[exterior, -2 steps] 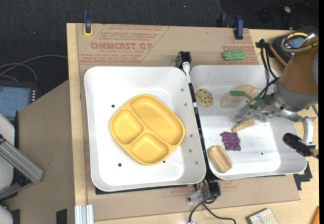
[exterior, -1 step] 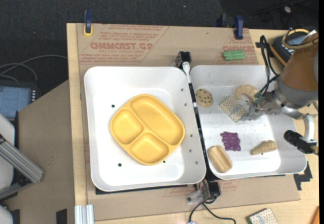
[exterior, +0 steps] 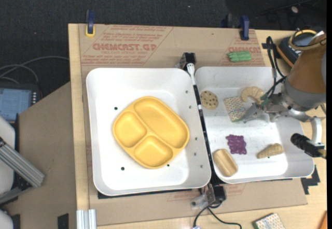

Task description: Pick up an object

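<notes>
The right bin (exterior: pixel 290 167) holds several toy foods. A round cookie (exterior: pixel 209 99) lies at its left, a waffle square (exterior: pixel 236 108) beside it, and a tan croissant (exterior: pixel 252 92) at the back. Nearer the front are a purple grape bunch (exterior: pixel 236 143), a tan bun (exterior: pixel 224 162) and a cone-shaped pastry (exterior: pixel 270 150). My gripper (exterior: pixel 254 109) reaches in from the right, low over the bin. Its tip is at the waffle's right edge, just in front of the croissant. I see nothing lifted off the bin floor.
The left bin (exterior: pixel 104 171) carries a yellow divided plate (exterior: pixel 150 131). A green object (exterior: pixel 239 57) lies on the bench behind the right bin. The arm's orange band (exterior: pixel 310 70) and grey wrist (exterior: pixel 298 99) overhang the right bin's right side.
</notes>
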Robot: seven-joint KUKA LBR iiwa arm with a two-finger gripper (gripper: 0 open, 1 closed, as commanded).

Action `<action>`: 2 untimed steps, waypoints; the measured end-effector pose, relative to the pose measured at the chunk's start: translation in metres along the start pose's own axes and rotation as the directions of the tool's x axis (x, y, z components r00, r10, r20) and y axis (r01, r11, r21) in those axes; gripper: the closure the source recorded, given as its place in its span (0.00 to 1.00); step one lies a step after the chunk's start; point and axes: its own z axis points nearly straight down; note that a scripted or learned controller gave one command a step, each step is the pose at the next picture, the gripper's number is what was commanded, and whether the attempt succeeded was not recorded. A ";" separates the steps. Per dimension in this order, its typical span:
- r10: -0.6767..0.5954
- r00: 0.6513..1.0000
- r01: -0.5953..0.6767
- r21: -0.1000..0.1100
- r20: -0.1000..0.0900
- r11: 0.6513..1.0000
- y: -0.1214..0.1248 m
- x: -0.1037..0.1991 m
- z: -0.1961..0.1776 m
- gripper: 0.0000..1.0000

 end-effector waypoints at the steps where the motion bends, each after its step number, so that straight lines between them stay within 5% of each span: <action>1: -0.008 1.000 0.008 -0.004 -0.002 1.000 0.066 0.042 0.010 0.00; 2: -0.007 1.000 0.007 0.015 -0.001 1.000 0.104 0.043 0.010 0.00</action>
